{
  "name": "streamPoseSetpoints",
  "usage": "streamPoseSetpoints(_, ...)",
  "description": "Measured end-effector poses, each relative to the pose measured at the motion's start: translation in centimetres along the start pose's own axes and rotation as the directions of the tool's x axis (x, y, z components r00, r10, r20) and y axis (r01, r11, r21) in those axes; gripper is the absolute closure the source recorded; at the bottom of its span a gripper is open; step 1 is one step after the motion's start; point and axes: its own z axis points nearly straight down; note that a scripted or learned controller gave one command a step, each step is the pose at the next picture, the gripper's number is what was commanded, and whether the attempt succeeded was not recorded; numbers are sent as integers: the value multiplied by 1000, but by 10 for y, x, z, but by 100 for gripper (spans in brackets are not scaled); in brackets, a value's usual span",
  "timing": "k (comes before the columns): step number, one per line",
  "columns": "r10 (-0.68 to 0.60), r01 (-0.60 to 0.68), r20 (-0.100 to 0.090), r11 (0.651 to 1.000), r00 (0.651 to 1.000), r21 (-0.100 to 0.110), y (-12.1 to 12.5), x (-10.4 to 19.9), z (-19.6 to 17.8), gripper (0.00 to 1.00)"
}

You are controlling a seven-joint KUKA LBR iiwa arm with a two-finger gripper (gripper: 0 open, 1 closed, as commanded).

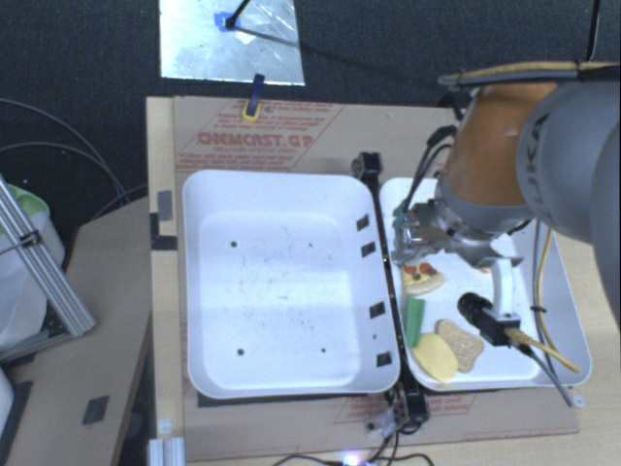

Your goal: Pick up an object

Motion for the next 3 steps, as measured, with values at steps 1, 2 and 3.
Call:
streamPoseSetpoints(1, -3, 3, -3, 1000, 1000, 5, -38, 53, -29, 100)
streamPoseSetpoints(2, 8, -8, 1, 1000, 1000, 3, -41, 12, -54, 100)
streamPoseSetpoints(3, 1, -1, -2, 1000, 1000, -4, -40, 27, -143, 100)
